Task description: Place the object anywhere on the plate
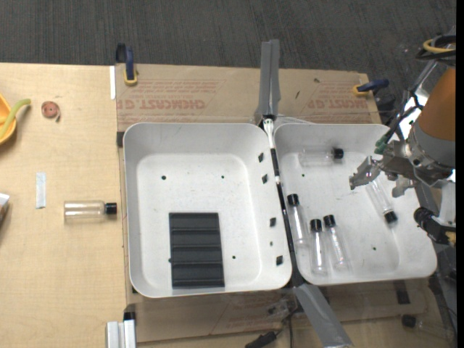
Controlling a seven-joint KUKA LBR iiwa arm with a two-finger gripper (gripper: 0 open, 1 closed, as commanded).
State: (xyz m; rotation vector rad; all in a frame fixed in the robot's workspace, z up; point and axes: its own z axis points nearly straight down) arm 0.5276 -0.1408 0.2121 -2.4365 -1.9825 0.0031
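A black ribbed plate [196,250] lies flat in the left bin [145,194], near its front. Several clear vials with black caps lie in the right bin [413,263]: one at the back [319,156], one along the left wall [296,222], two side by side near the front [326,245], and one on the right [380,200]. My gripper [380,180] hangs over the top end of that right vial. Its fingers [360,175] stand spread wide to either side, and nothing is pinched between them.
On the wooden bench left of the bins lie another clear vial [87,209], a white strip [40,191], a small red disc [49,109] and a yellow object [7,118] at the edge. A grey divider [270,78] rises between the bins at the back.
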